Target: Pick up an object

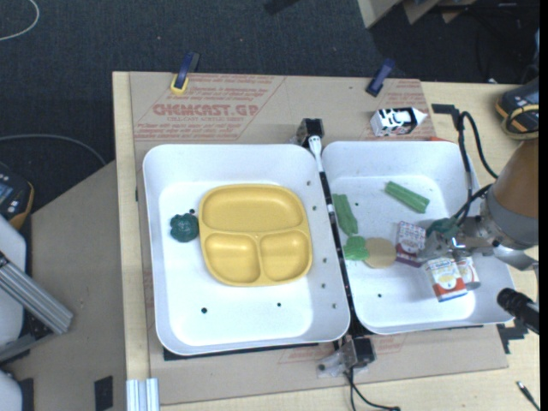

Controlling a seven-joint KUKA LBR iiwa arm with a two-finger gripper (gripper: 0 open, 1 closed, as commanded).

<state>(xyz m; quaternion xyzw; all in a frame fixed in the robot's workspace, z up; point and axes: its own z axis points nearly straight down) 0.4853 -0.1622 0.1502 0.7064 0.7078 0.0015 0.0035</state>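
The right bin (402, 317) holds several small items: a long green piece (406, 196) at the back, a green pod (345, 213) by the left wall, a round green piece (355, 248) touching a tan disc (378, 253), a purple-and-white packet (410, 240), and a white carton with a red label (449, 279). My gripper (445, 234) reaches in from the right edge. It hangs low over the bin between the packet and the carton, just right of the packet. Its tips are too dark and small to read.
The left bin (158, 255) carries a yellow divided plate (255, 232) and a dark green broccoli-like toy (183, 226) beside it. A black-and-white object (397, 120) lies on the bench behind the right bin. A black cable (469, 157) runs along the right bin's far corner.
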